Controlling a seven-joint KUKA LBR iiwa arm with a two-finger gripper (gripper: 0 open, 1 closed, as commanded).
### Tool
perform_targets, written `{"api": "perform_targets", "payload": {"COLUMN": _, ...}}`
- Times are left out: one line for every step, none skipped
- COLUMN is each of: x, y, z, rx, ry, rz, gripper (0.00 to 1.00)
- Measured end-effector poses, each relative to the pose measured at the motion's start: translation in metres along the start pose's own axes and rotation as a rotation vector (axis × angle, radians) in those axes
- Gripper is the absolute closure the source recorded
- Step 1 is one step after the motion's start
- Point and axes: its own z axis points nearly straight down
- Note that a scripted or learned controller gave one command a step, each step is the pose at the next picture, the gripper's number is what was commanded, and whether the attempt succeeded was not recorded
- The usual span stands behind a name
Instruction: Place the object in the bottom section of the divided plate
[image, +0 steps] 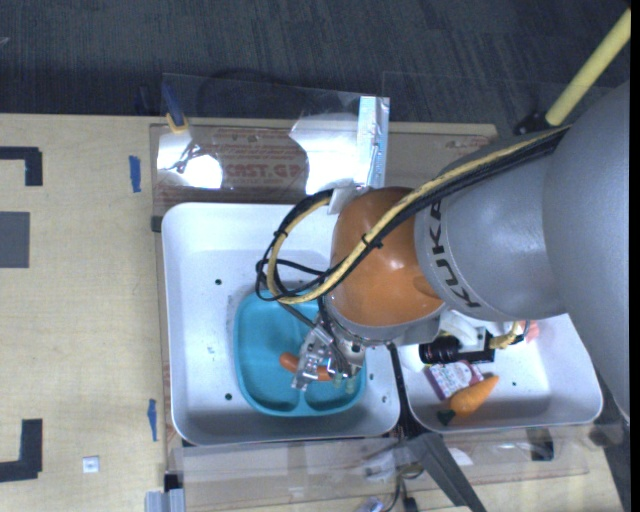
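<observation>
Grey arm (520, 220) with the orange band (380, 260) is sitting nearest the lens, reaching in from 3 o'clock over the left bin (200, 300). Gripper (318, 368) is hovering low over the blue divided plate (260, 350), at the plate's 4 o'clock part. Small orange object (290, 360) is lying on the plate, touching the gripper's 9 o'clock side; looks like a carrot-shaped bit, mostly hidden. Can't tell if the gripper is clenched or released. Step is likely the placing or letting go; next move needs a clean release into the bottom section, then lifting clear.
</observation>
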Motion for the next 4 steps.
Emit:
{"api": "perform_targets", "payload": {"x": -0.001, "y": 0.0, "z": -0.001, "rx": -0.001, "ry": -0.001, "rz": 0.001, "gripper": 0.0}}
{"api": "perform_targets", "payload": {"x": -0.039, "y": 0.042, "z": -0.194, "rx": -0.008, "ry": -0.012, "rz": -0.009, "gripper": 0.0}}
{"api": "perform_targets", "payload": {"x": -0.039, "y": 0.042, "z": -0.199, "rx": -0.004, "ry": -0.007, "rz": -0.009, "gripper": 1.0}}
{"api": "perform_targets", "payload": {"x": -0.067, "y": 0.018, "z": -0.214, "rx": -0.003, "ry": -0.009, "rz": -0.284, "gripper": 1.0}}
